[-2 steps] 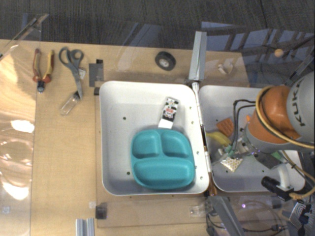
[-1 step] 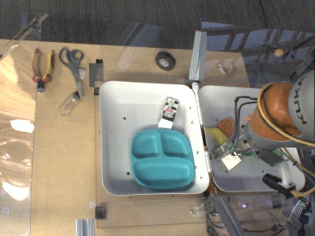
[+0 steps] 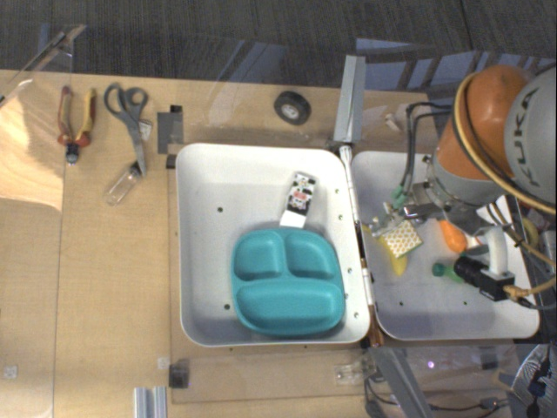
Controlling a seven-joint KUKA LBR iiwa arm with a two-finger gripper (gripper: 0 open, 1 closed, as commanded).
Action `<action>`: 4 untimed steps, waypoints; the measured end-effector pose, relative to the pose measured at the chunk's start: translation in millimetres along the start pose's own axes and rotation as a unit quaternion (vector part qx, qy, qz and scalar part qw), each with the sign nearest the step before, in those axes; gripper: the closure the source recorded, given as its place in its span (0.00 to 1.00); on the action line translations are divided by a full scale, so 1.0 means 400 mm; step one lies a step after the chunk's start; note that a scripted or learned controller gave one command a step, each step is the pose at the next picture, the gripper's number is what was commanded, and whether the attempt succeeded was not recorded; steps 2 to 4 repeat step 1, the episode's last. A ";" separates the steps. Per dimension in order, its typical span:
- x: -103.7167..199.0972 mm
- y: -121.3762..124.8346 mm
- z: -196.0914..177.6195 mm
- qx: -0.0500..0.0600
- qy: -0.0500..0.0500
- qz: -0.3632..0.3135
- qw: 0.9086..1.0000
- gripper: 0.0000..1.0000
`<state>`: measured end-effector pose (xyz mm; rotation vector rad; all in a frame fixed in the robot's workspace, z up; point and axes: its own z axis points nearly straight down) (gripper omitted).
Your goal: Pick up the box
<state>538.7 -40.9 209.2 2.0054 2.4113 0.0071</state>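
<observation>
A teal 3-compartment plastic plate (image 3: pixel 287 283) is seen low in the L white bin (image 3: pixel 200 233). In the R white bin (image 3: pixel 452 325), a yellow perforated sponge-like piece (image 3: pixel 401 241), an orange carrot-shaped item (image 3: pixel 452 236) & a small green item (image 3: pixel 439 270) are found near each other. On the wooden bench (image 3: pixel 87 277), behind the bins, red-handled pliers (image 3: pixel 73 122), grey-handled scissors (image 3: pixel 130 116) & a black tape roll (image 3: pixel 292 107) are laid out, well apart.
</observation>
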 end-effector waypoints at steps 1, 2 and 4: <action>0.187 0.020 0.062 0.002 0.001 0.077 0.997 1.00; 0.187 0.020 0.062 0.002 0.001 0.077 0.997 1.00; 0.187 0.020 0.062 0.002 0.001 0.077 0.997 1.00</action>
